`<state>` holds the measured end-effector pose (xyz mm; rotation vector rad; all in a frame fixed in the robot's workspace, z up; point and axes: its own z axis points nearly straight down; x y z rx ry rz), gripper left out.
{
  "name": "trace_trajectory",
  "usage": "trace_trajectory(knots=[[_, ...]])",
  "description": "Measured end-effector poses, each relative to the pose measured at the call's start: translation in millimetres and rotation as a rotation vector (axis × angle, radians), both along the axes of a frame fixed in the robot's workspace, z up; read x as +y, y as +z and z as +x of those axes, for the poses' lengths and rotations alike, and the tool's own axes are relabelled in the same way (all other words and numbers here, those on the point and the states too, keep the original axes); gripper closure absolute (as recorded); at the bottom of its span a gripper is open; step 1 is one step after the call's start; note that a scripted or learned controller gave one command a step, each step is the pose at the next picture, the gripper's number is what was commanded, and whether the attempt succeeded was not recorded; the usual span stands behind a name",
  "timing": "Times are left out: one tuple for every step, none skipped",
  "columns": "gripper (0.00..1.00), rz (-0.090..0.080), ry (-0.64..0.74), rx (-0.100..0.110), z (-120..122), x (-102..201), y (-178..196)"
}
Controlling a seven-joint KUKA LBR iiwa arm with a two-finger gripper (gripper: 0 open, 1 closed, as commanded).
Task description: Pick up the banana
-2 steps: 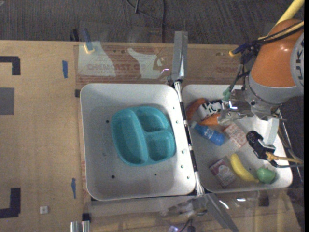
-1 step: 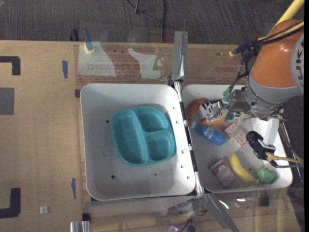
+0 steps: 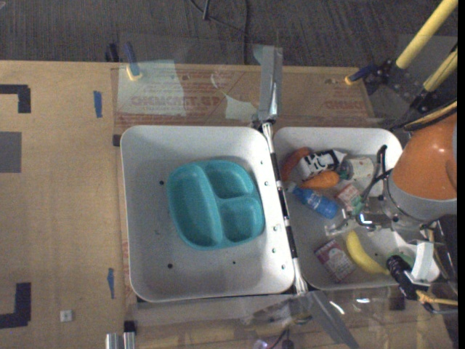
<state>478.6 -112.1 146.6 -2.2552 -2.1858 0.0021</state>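
The banana [image 3: 362, 254] lies in the right bin [image 3: 385, 138], near its front edge, beside a small box [image 3: 335, 259]. The tool [image 3: 357, 218] hangs just above the banana; how wide it stands I cannot tell. A teal tray [image 3: 216, 203] sits in the left bin [image 3: 145, 217].

Left bin [image 3: 145, 267]: shallow white plastic, smooth with a dull sheen.
Tray [image 3: 216, 202]: teal moulded plastic with three compartments, smooth and matt.
Banana [image 3: 362, 254]: yellow curved peel, smooth, faintly glossy.
Bottle [image 3: 317, 201]: small clear blue plastic, shiny.
Bench [image 3: 58, 217]: flat tan cardboard-like surface, matt, with strips of blue tape.
Arm band [image 3: 433, 162]: orange, glossy, hard-looking casing.
Floor [image 3: 87, 13]: dark grey carpet, rough weave.
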Motion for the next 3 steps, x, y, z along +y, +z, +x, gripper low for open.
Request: trace_trajectory(knots=[[0.00, 0.004, 0.281, -0.013, 5.0, -27.3, -51.7], [0.00, 0.004, 0.142, -0.015, 6.4, -42.0, -55.0], [1.00, 0.001, 0.138, -0.021, 7.5, -43.5, -44.9]])
